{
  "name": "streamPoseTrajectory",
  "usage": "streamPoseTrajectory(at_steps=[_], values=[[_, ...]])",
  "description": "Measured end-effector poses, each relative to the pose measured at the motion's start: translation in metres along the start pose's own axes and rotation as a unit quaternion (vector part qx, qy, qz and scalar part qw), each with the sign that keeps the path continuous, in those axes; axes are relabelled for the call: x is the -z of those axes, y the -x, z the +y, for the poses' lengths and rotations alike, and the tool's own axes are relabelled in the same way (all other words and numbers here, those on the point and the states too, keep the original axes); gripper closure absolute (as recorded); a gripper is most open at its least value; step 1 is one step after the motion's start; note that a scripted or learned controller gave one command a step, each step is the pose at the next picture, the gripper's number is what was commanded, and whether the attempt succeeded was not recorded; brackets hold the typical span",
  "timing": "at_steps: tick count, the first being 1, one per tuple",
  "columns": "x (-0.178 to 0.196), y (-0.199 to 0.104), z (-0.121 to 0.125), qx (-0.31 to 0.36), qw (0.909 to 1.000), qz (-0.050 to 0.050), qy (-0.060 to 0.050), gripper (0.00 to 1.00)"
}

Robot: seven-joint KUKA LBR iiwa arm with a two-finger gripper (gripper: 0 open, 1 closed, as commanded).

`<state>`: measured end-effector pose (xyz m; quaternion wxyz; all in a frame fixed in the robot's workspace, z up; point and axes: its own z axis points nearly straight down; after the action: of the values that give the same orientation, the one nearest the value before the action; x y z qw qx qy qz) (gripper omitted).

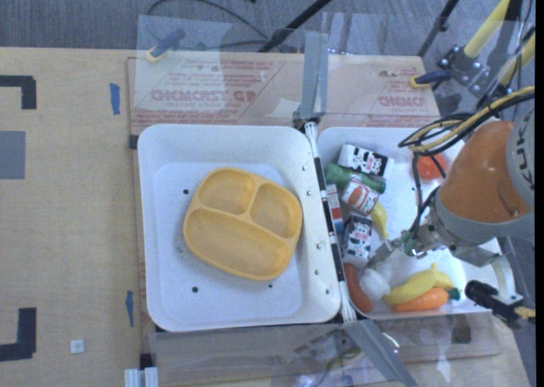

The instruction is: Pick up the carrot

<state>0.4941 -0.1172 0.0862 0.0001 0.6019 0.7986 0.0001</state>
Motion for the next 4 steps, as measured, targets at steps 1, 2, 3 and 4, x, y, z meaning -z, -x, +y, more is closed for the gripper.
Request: streamPoseTrajectory(at_steps=[1,2,3,4], values=[[0.01,0.0,0.0,-0.001,1.0,-0.001,0.001,1.0],[0.001,0.015,0.082,0.004,1.0,-0.002,0.002,1.0],[0.177,-0.015,0.043,-0.055,0.9985,0.0,-0.002,1.0],[0.25,-0.023,0.058,-0.07,0.9976,0.0,-0.001,1.0]])
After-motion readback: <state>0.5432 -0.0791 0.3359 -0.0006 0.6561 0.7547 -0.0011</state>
